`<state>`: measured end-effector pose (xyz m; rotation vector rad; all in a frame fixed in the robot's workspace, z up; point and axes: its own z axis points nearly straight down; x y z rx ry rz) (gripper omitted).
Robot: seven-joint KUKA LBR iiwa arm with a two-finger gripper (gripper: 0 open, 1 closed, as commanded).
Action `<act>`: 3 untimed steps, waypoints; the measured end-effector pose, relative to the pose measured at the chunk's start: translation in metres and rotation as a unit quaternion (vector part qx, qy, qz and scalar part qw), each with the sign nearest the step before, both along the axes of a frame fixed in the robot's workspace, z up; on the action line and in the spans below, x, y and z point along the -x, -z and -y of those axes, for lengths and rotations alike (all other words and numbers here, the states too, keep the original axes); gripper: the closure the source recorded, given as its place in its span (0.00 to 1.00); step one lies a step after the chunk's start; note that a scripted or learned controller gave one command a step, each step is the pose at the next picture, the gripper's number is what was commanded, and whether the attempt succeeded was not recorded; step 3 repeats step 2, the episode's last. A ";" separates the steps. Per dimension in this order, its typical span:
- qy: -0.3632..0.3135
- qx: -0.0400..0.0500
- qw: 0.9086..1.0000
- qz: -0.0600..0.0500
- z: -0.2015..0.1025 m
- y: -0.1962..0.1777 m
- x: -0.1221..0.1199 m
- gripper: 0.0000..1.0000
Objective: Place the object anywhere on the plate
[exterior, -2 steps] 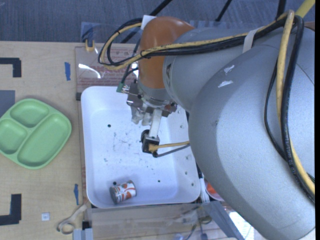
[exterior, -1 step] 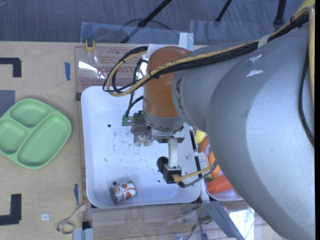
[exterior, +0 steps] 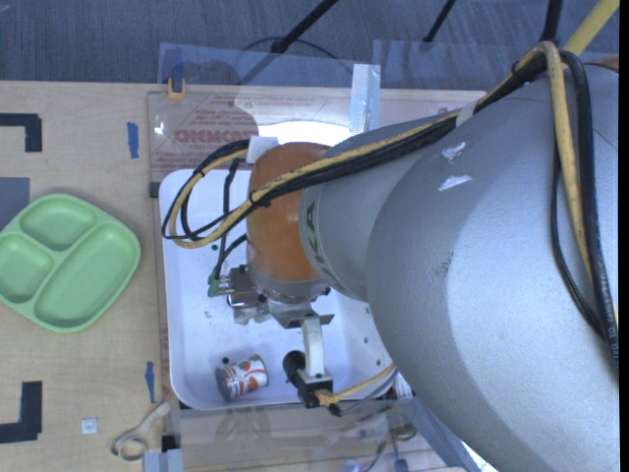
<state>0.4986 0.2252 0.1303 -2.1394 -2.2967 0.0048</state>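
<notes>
The claw (exterior: pixel 263 306), open or shut I cannot tell, hangs just beyond the can (exterior: pixel 243 377), which lies crosswise on its side.

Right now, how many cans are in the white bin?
1. The can lies on its side in the bin's lower left corner, beside the arm. The arm covers much of the bin, so more may be hidden.

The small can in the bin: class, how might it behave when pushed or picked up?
Lying on its side, the small can would probably roll if nudged. Its curved wall may slip from a loose grip. It looks rigid, so unlikely to flop.
</notes>
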 end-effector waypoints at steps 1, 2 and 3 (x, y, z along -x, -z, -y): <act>0.001 0.000 1.000 0.000 0.000 -0.009 -0.001 1.00; 0.002 -0.001 1.000 -0.001 0.000 -0.018 -0.001 1.00; 0.002 -0.001 1.000 -0.001 0.000 -0.018 -0.001 1.00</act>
